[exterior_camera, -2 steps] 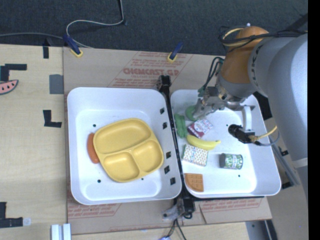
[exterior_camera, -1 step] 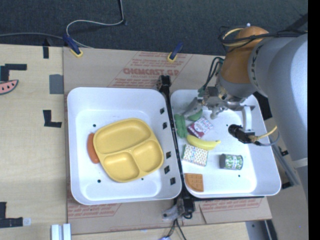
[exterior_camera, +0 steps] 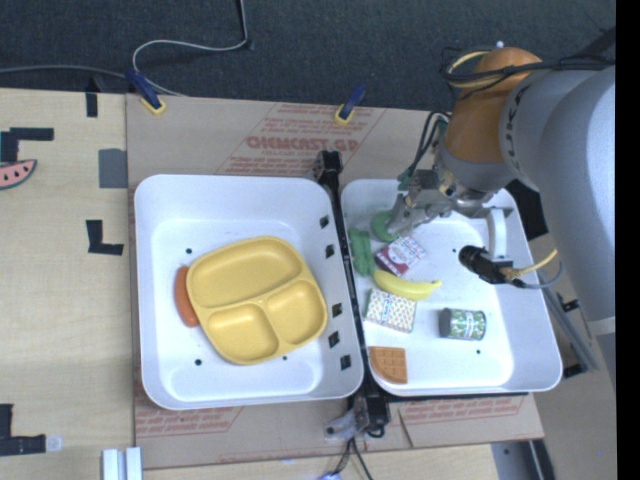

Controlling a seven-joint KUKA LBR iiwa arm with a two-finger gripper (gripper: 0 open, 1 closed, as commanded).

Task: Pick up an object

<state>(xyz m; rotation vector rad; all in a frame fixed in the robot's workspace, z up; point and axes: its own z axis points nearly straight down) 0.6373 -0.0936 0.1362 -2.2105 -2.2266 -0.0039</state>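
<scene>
Fingertips of the gripper (exterior_camera: 400,220) are seen low over the upper left part of the right bin (exterior_camera: 530,363), reached in from the right beneath the orange band of the arm (exterior_camera: 480,118). Whether they are spread or closed cannot be told, since the metal of the wrist covers them from above, and nothing is seen between them.

Directly at the tips, a round green object (exterior_camera: 382,227) is found, partly hidden under the gripper, with a dark red packet (exterior_camera: 398,257) lying just below it. These two are judged the likeliest targets, as they lie nearest the tips; the packet is set slightly toward the lower side of the view from them.

A green strip-shaped item (exterior_camera: 360,251) is laid along the bin's left wall, its long axis running up and down the view. Below the packet, a banana (exterior_camera: 405,285) is laid with its long axis running almost left to right, so a grasp across its short width would be called for.

Farther out, a patterned sachet (exterior_camera: 391,310), a small green can (exterior_camera: 462,323) on its side and an orange cracker (exterior_camera: 389,364) are spread apart. In the left bin (exterior_camera: 160,268), a yellow divided tray (exterior_camera: 258,298) is rested over an orange object (exterior_camera: 184,296), well apart from the gripper.
</scene>
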